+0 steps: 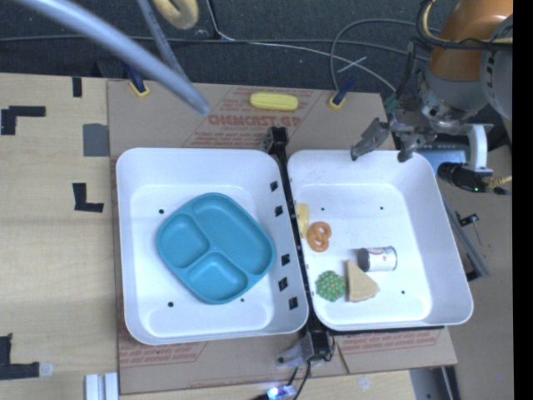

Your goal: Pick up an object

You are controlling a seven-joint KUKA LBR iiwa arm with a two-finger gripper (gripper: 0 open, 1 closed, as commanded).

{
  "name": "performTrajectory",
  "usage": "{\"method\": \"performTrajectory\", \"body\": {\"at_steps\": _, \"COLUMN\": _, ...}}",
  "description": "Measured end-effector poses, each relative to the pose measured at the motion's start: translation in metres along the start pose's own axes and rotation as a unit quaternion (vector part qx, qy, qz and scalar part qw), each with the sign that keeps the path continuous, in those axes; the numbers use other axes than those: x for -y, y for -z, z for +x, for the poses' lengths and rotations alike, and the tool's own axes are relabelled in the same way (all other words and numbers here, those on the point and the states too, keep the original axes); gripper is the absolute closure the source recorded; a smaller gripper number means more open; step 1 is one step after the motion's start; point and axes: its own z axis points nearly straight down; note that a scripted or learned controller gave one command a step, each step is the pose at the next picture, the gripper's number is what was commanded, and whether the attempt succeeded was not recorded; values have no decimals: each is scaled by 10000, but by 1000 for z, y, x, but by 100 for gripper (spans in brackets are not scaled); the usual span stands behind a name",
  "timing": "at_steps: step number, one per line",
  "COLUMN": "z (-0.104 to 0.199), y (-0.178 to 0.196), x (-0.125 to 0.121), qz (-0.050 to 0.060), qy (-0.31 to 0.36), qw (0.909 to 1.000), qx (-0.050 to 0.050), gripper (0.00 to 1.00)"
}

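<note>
Orange shows on the band above the wrist of the grey arm (466, 48), which reaches in from the right and hangs over the far right corner of the right bin (416, 307). Its wrist points down and toward the left, with cables looping behind it. The gripper (385, 146) sits just above the bin's far rim, its 2 dark fingers (365, 144) spread well apart with nothing between them.

Inside the right bin, the objects lie well apart from the gripper, clustered toward the near left part of the floor. A pretzel-shaped orange piece (318, 237) lies beside a small pale yellow piece (301, 217) at the left wall. Nearer the camera sit a green round bumpy object (330, 286), a tan wedge (361, 286) touching or just beside it, and a small white can (379, 259) on its side just beyond the wedge.

The left bin (141, 307) holds a blue divided tray (215, 247) with 3 compartments. A yellow banana-like object (273, 102) lies on the cardboard beyond both bins.
</note>
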Motion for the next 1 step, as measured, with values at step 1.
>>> {"method": "performTrajectory", "body": {"at_steps": 1, "z": 0, "y": 9, "x": -2, "qz": -67, "qy": 16, "qw": 10000, "qx": 10, "gripper": 0}}
